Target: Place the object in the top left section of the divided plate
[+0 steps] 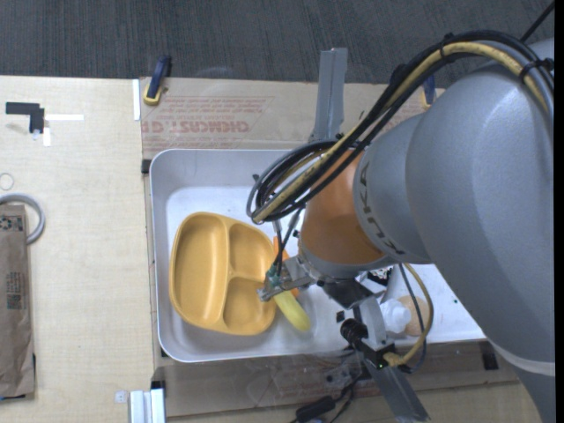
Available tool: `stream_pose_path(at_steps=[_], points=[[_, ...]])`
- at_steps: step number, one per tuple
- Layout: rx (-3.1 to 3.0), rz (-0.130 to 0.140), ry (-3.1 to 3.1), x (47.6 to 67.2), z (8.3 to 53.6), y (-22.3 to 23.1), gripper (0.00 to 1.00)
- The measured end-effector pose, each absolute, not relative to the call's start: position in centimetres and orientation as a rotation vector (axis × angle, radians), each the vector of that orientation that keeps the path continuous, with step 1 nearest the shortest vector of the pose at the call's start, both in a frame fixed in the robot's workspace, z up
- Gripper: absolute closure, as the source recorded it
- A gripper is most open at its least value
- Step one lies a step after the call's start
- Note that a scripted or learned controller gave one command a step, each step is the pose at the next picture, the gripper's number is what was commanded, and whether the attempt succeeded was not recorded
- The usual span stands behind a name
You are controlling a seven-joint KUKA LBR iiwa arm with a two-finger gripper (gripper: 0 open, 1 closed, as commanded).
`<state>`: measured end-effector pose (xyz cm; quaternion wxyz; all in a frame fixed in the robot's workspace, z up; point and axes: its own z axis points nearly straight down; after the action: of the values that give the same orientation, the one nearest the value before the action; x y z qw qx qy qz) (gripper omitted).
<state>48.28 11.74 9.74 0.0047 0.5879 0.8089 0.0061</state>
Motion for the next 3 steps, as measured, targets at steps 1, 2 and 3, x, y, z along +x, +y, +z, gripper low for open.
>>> stream_pose_path(at_steps=[1, 2, 3], points=[[2.45, -0.005, 1.972, 47.7, 13.4, 17.7, 1.0], [2.605, 0.002, 1.747, 48.0, 10.7, 21.4, 1.0], [2.334, 0.015, 2.097, 56.1, 10.0, 18.0, 1.0]])
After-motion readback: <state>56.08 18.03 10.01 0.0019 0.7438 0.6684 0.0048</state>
